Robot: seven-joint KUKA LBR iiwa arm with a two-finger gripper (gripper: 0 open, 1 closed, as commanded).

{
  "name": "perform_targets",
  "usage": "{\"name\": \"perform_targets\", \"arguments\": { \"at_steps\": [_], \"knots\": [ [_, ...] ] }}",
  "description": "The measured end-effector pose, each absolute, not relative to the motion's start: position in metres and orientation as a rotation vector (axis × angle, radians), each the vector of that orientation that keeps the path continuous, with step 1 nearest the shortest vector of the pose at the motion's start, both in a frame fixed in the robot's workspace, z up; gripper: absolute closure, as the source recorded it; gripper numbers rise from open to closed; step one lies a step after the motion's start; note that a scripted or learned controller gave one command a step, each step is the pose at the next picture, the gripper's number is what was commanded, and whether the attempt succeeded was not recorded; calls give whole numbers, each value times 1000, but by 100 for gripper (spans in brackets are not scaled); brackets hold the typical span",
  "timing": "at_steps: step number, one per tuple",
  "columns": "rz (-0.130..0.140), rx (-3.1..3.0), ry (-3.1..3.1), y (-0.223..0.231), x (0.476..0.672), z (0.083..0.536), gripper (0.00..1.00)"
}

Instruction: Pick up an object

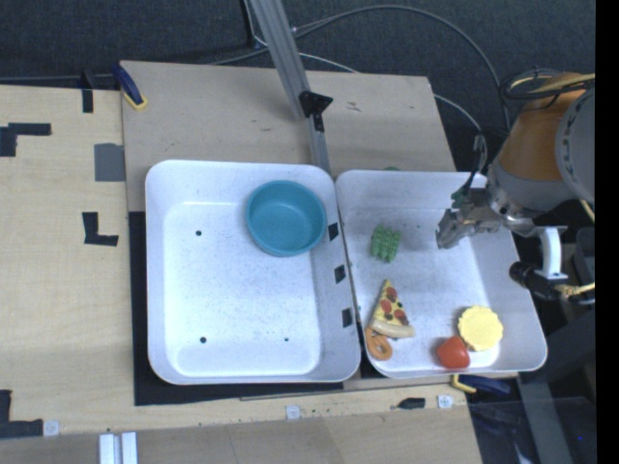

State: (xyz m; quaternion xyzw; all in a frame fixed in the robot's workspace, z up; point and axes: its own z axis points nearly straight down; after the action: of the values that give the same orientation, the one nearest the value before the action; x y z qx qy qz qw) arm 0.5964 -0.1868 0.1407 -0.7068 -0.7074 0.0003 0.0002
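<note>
In the right bin [426, 201] lie a small green ridged block [385, 244], a toy pizza slice [391, 310], a small orange ring piece [378, 346], a red tomato-like ball [453, 353] and a yellow scalloped disc [480, 328]. My gripper [453, 232] hangs over the upper right part of this bin, to the right of the green block and apart from it. Nothing shows between its fingertips. A blue bowl [285, 217] stands in the far right corner of the left bin [193, 288].
A grey metal pole [285, 56] slants down from the top to the gap between the bins. Black cables [406, 27] loop across the back of the bench. The bins rest on a brown board [222, 114] with pale wood to the left.
</note>
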Motion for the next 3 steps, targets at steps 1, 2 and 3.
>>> {"name": "perform_targets", "arguments": {
  "at_steps": [1,2,3],
  "knots": [
    [-3,-2222,-2224,-182,592,200,100],
    [-3,-2222,-2225,-174,599,253,100],
    [0,-2221,-2222,-174,599,268,100]
  ]
}}
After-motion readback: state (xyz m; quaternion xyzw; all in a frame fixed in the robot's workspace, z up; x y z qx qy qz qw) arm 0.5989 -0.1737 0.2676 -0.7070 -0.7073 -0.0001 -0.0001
